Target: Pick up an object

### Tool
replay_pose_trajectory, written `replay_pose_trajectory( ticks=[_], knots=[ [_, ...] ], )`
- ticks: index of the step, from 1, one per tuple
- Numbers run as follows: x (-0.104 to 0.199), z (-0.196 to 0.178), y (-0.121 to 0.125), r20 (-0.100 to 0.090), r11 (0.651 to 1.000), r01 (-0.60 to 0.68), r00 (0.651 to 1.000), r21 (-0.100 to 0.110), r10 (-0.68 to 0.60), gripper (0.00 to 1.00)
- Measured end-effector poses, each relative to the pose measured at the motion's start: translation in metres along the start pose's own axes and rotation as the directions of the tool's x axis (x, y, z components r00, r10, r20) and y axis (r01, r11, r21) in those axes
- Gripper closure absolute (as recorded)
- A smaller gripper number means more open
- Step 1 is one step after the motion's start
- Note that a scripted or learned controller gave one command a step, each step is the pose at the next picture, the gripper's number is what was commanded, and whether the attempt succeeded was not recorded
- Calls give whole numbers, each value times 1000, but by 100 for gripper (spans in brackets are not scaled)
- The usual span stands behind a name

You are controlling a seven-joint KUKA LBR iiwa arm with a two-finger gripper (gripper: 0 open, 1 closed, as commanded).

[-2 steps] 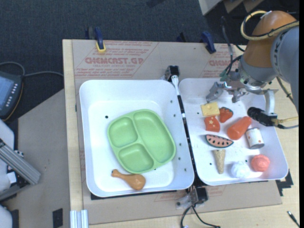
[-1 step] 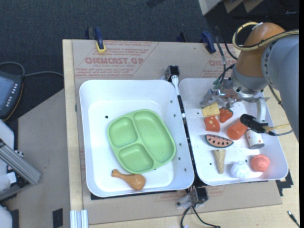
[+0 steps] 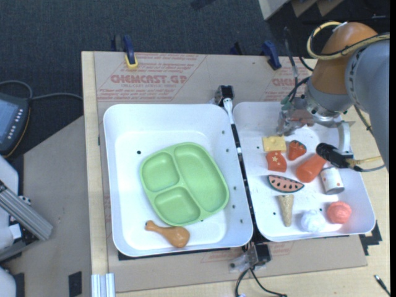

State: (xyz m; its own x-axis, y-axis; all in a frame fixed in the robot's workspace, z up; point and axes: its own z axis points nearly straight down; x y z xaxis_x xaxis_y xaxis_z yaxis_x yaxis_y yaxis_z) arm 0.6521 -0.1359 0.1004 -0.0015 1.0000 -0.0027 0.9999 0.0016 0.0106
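Dark carpet is framing a counter (image 3: pixel 185 79) topped with printed cardboard, and two white bins are sitting on it side by side. Over in the left bin (image 3: pixel 117 166), a green divided plate (image 3: pixel 184 182) is lying in the middle, and a toy chicken drumstick (image 3: pixel 168 232) is resting by the bin's near edge, just off the plate's rim.

Now to the right bin (image 3: pixel 365 193), where the toys are crowding together: a yellow cheese block (image 3: pixel 274 143) is sitting toward the far side, a small red piece (image 3: pixel 276 161) just below it, a strawberry (image 3: pixel 297 149) beside that, and an orange carrot-like piece (image 3: pixel 310 167) is leaning next to them. A watermelon slice (image 3: pixel 285 184) is lying mid-bin, an ice cream cone (image 3: pixel 286 208) is pointing toward the near edge, and a white lump (image 3: pixel 312 221), a pinkish-red ball (image 3: pixel 339 212) and a small white cylinder (image 3: pixel 331 179) are filling the near right corner.

The arm is reaching in from the right, and the gripper (image 3: pixel 289 124) is hovering at the far edge of the right bin, just above the cheese block. Whether it is spread or closed, I cannot tell, and nothing is showing in its grasp.
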Motion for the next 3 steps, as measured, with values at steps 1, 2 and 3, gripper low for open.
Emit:
replay_pose_trajectory(
  ticks=[1,2,3],
  knots=[
    [2,-62,-5,-1,1000,-1,1000,3,1,100],
    [3,-125,3,-1,1000,0,1000,2,0,100],
    [3,-125,4,-1,1000,0,1000,7,0,100]
  ],
)
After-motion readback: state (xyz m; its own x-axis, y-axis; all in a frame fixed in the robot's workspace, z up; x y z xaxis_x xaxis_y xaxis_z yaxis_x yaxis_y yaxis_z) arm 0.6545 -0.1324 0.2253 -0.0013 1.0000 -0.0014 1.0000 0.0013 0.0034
